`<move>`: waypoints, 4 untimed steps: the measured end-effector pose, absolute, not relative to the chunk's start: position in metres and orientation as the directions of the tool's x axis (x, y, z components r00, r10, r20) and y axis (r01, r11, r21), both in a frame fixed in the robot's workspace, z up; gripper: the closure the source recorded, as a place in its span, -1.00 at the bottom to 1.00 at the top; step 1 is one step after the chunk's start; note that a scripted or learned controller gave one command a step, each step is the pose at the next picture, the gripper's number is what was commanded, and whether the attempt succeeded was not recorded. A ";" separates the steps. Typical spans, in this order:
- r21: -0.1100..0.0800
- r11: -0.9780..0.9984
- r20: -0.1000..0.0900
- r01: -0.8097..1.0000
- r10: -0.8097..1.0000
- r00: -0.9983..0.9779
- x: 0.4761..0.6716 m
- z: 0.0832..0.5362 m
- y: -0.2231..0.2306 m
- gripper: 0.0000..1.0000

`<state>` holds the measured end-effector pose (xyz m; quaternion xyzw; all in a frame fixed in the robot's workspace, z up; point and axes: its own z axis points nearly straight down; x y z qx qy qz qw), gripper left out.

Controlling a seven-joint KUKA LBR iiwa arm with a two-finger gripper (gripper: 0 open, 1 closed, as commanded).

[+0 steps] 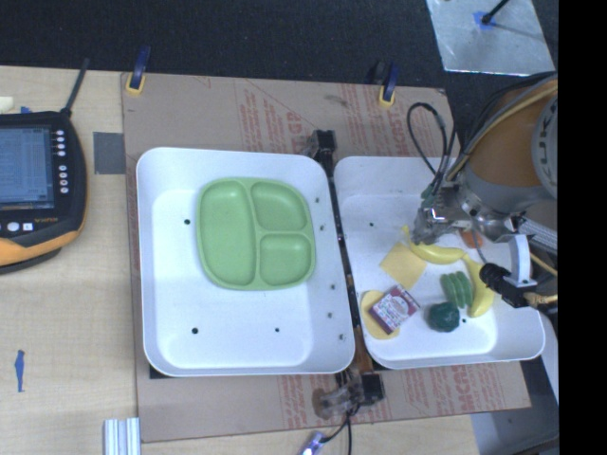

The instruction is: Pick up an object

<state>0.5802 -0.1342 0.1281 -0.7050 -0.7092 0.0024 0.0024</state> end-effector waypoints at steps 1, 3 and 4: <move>-0.002 0.004 0.000 1.000 1.000 -0.004 0.604 0.180 -0.114 -1.00; -0.006 0.005 -0.001 1.000 1.000 -0.005 0.588 0.126 -0.213 -1.00; -0.003 0.003 0.000 1.000 1.000 -0.003 0.656 0.092 -0.212 -1.00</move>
